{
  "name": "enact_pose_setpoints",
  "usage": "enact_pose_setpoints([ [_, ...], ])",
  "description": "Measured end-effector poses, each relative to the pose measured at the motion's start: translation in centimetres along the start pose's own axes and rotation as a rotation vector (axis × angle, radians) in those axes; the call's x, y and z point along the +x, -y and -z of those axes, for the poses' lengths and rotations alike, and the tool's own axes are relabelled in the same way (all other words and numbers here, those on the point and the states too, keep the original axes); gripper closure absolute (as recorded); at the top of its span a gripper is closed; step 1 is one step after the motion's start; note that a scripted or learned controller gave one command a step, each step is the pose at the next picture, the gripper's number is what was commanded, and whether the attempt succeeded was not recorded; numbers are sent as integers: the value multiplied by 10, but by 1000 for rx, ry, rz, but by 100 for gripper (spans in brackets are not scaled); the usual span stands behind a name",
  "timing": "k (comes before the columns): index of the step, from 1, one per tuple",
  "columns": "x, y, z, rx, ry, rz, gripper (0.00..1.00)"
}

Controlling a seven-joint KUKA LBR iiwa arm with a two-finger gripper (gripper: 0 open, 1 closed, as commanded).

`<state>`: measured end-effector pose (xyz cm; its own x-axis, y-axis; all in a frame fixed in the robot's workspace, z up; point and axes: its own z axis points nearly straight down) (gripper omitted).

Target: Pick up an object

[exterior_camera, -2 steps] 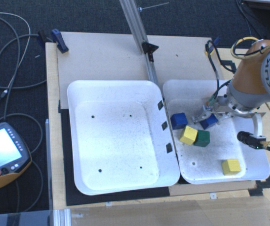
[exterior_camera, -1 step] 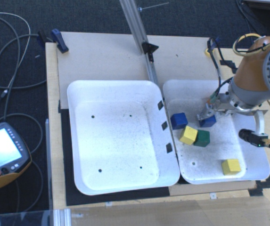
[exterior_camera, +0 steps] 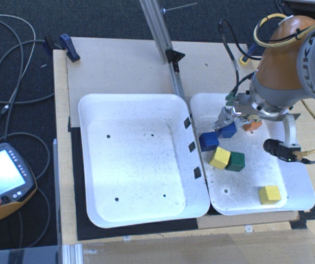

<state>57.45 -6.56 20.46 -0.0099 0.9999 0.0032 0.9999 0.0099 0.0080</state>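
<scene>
The right bin holds several small blocks. A blue block lies directly under my gripper, which hangs low over the bin's upper left part; whether they touch is unclear. A second blue block sits just left of it, near the bin's left wall. Below them a yellow block and a green block lie side by side. Another yellow block rests near the bin's front right. A small orange piece peeks out beside the wrist.
The left bin adjoins the right bin. A slanted aluminium post stands behind the bins. A black connector with a cable sticks out over the right bin. A teach pendant lies off the bench at the left.
</scene>
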Motion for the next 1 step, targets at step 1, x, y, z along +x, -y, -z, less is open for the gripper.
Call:
enact_pose_setpoints([
  [1, 82, 1, -5, 9, -2, 0, 100],
])
